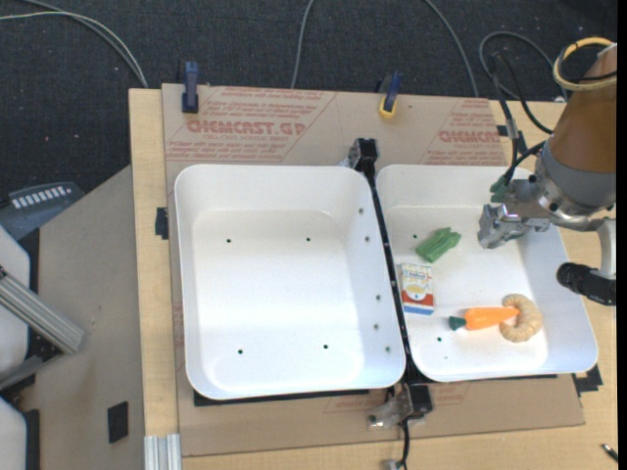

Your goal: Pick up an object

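The right bin [460, 189] holds a green toy [437, 244], a small white carton with red and blue print [416, 289], an orange carrot toy [484, 318] and a tan ring-shaped pastry toy [522, 318] touching the carrot's right end. My gripper [498, 228] hangs over the upper right part of this bin, to the right of the green toy and a little above the carrot and pastry. Nothing shows between its tips.
The left bin [196, 194] sits beside the right one, their rims meeting at a black divider [382, 262]. Blue [189, 81] and yellow [391, 96] clamps hold the cardboard base at the back. Cables loop behind the bench.
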You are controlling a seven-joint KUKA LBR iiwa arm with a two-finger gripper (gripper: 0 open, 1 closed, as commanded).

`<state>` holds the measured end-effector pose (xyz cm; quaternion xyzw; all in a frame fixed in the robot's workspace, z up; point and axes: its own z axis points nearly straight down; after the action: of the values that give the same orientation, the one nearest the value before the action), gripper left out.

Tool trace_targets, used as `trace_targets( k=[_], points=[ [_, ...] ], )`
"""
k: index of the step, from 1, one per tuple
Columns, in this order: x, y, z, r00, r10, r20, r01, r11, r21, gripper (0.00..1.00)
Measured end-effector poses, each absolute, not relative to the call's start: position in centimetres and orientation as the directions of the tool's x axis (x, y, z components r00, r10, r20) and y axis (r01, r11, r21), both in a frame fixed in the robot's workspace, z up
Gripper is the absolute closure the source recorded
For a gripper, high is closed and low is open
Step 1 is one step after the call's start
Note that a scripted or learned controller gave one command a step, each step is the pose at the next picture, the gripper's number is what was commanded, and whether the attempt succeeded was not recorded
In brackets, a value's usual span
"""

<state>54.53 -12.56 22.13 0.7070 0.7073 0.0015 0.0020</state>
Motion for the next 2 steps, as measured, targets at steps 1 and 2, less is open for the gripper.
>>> trace_targets(
  k=[1, 2],
  points=[
    [54.6, -12.6, 26.1, 0.0, 1.0, 0.0, 1.0, 0.0, 0.005, 1.0],
    [54.6, -7.6, 24.4, -0.004, 1.0, 0.001, 1.0, 0.004, -0.001, 1.0]
  ],
)
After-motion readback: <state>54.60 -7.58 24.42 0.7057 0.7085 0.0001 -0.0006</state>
